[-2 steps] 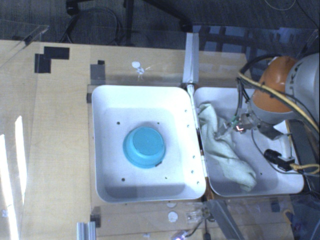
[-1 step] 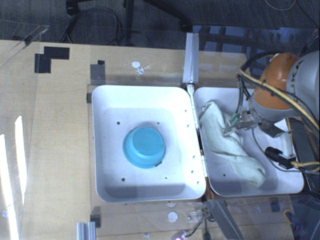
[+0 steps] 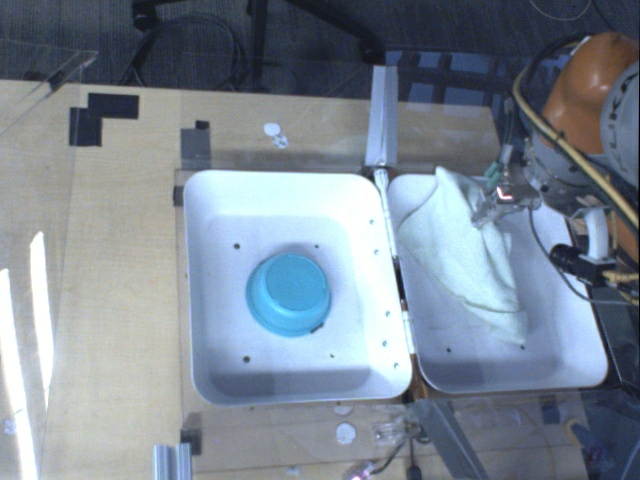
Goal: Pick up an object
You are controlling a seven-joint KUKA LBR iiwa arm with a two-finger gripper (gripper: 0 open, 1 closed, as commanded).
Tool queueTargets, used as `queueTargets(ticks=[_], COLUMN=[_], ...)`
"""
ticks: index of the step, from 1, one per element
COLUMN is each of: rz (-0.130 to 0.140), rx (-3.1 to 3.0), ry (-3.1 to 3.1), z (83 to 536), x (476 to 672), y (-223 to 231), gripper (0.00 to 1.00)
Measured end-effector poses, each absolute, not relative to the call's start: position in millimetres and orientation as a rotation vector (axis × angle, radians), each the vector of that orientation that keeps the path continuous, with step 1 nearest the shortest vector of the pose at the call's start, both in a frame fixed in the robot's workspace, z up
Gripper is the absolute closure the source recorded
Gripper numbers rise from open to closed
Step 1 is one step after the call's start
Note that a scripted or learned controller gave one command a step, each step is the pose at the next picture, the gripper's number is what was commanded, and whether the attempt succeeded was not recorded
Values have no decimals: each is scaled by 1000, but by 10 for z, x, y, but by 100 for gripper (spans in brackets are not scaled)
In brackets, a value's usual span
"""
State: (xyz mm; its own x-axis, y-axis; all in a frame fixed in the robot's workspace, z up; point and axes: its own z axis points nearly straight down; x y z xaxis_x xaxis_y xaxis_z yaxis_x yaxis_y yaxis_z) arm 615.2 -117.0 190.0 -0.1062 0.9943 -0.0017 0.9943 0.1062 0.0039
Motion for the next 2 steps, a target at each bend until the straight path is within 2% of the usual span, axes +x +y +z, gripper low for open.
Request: queueTargets(ticks=[1, 2], rz=[8, 12], rx=[1958, 1952], ry=[2444, 2444], z=[956, 1068], x=[5927, 5947], y=[-1367, -1356], gripper=[100, 100])
